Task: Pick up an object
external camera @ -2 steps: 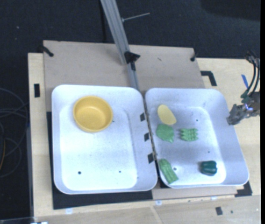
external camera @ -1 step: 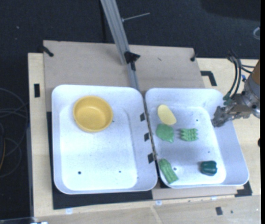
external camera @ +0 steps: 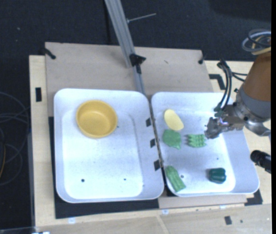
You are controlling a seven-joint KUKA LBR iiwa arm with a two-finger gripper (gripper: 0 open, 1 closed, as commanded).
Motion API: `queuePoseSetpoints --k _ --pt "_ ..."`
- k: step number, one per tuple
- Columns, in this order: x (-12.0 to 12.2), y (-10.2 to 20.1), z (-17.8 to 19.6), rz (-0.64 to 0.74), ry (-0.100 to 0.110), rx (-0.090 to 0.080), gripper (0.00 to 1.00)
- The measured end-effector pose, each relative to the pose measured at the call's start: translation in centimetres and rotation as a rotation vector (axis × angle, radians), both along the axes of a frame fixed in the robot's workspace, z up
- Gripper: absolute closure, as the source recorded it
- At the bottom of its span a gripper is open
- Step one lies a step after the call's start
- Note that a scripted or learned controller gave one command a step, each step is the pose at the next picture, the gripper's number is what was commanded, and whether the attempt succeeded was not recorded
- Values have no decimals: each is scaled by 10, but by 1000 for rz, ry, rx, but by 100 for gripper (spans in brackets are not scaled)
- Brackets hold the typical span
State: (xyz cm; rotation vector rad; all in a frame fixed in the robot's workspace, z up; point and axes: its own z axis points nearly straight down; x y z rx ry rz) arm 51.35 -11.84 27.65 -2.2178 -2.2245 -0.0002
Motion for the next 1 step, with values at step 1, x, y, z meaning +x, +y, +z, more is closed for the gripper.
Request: queuePoseSetpoints --k 1 --pt "-1 55 2 2 -2 0 100"
